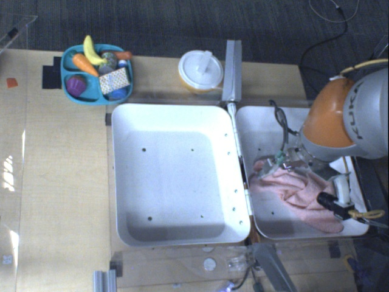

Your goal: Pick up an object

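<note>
A crumpled pink cloth (298, 194) lies in the right bin (261, 132), spread from its middle toward the near right corner. My gripper (287, 158) is low over the cloth's upper left part, under the grey arm with its orange band (328, 120). The arm hides most of the gripper, and nothing shows lifted off the bin floor.
The left bin (173, 169) sits beside the right one, with a metal divider post (231, 72) behind them. A white lidded cup (200, 70) and a blue tray of toy food (96, 73) stand on the bench at the back left.
</note>
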